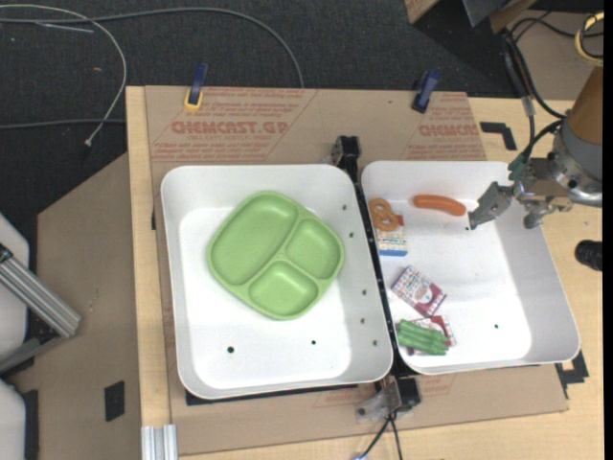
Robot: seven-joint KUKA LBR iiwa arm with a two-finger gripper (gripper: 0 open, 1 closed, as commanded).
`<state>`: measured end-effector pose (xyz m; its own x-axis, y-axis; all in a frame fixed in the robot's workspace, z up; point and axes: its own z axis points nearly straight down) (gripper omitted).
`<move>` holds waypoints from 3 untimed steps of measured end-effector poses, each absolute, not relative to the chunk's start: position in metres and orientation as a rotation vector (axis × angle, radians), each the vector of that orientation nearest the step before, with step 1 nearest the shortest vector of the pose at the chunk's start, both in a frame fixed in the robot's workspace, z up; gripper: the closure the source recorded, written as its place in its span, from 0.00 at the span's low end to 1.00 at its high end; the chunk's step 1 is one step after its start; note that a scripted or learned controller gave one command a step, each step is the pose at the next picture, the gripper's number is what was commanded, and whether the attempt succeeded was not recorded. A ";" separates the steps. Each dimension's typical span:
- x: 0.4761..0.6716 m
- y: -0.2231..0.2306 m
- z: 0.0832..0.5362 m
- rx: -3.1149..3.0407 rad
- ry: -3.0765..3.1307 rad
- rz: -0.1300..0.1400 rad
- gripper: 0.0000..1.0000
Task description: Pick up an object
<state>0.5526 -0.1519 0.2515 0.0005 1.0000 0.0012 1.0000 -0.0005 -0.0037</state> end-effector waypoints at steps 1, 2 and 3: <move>0.553 -0.152 0.253 -2.221 -2.221 0.000 0.00; 0.561 -0.152 0.209 -2.220 -2.220 0.001 0.00; 0.561 -0.149 0.146 -2.216 -2.216 0.006 0.00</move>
